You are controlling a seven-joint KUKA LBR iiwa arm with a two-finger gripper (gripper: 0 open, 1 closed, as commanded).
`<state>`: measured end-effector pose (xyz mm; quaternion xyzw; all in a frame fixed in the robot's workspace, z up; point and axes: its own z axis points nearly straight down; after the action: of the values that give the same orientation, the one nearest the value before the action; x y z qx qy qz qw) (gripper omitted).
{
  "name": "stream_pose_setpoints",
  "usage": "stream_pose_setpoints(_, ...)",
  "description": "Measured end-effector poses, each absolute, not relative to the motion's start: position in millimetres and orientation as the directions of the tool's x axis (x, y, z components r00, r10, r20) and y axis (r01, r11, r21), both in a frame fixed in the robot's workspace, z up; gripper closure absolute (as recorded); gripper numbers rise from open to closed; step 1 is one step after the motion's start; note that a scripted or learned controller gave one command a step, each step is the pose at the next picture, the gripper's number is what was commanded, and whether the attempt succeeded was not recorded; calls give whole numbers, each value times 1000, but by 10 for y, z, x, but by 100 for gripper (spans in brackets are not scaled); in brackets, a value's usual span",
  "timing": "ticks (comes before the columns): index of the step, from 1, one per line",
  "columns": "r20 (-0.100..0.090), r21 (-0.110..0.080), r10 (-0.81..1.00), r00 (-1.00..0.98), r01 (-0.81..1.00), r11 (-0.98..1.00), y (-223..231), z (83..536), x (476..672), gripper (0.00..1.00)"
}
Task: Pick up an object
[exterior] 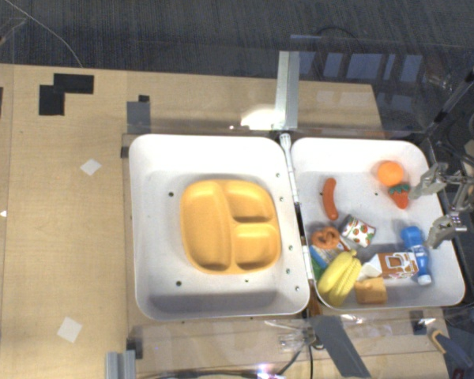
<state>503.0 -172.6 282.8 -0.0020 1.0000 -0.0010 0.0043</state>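
Object chosen for this try: the sausage (329, 200), lying alone at about 10 o'clock in the right bin (363, 152), long axis running 12 to 6. I judge it light, slightly soft and smooth-skinned, so likely to slip. I would grip it across its narrow middle, fingers closing from 3 and 9 o'clock.

At 5 o'clock from it lie a pretzel (325, 238) and a small carton (358, 232), near but apart from it. Bananas (340, 275) sit at the bin's 7 o'clock, touching a bread piece (370, 291).

An orange (389, 172) is at 1 o'clock and a blue bottle (415, 247) at 4 o'clock.

The gripper (441, 204) hangs over the bin's 3 o'clock rim, fingers apart with nothing between them.
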Motion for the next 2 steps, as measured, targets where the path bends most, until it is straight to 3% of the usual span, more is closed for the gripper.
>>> stream_pose_setpoints(1,-4,1,210,-978,210,978,-2042,1916,5424,0)
stream_pose_setpoints(2,-14,3,387,-922,387,922,-2040,898,6179,0)
